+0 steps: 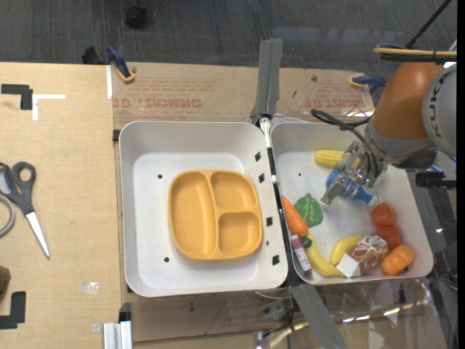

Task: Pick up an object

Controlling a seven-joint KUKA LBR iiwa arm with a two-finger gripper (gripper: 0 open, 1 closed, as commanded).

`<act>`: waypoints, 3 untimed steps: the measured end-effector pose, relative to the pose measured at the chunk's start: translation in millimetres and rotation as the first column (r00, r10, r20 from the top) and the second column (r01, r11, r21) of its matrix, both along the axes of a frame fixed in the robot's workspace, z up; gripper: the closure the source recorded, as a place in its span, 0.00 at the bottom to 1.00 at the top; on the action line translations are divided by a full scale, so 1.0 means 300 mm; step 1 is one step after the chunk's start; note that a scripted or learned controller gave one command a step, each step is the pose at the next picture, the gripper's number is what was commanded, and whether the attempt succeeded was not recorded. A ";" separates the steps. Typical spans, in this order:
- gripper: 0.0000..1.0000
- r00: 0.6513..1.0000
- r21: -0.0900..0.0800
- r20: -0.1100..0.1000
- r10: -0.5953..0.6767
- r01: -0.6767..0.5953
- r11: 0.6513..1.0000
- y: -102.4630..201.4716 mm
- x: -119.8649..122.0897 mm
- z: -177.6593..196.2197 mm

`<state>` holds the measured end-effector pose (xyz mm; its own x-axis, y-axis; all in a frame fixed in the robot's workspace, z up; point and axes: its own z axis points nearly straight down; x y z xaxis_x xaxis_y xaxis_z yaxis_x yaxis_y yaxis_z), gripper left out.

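Gripper (347, 182) down inside the right bin (420, 208), in its upper half, metal fingers pointing toward lower left. Closed or spread: cannot tell, tips merging with the item beneath. Blue object (357, 190) directly under and against the fingertips, small, bright blue with a pale patch, partly covered by the gripper; exact shape unclear, and not confirmed as gripped between the fingers. Lying on the bin floor right of centre, below the corn cob (328, 156) and up-left of the red tomato (382, 214). Arm entering from the right, orange band (403, 102) above the wrist, grey link beyond it, wrist angled down and leftward over the bin's back rim. Cables looped beside the wrist. Other contents of right bin: carrot (293, 217) along the left wall, green leafy piece (309, 209) just beside it, two bananas (333, 257) near the front, brown-and-white packet (365, 254) touching them, orange fruit (397, 259) in the front right corner, dark narrow item against the left wall near the front. Left bin (138, 209) holding a yellow divided plate (216, 214) with three compartments, roughly centred. Scissors (27, 206) on the bench at far left, well apart from both bins.
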<state>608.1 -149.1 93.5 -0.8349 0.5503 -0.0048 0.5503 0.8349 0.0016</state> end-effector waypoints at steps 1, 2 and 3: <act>1.00 1.000 -0.003 0.004 0.003 -0.003 1.000 0.000 0.005 0.036; 1.00 0.978 0.000 -0.002 -0.208 0.208 0.978 0.215 -0.087 0.459; 1.00 0.955 0.001 -0.003 -0.298 0.298 0.955 0.387 -0.125 0.554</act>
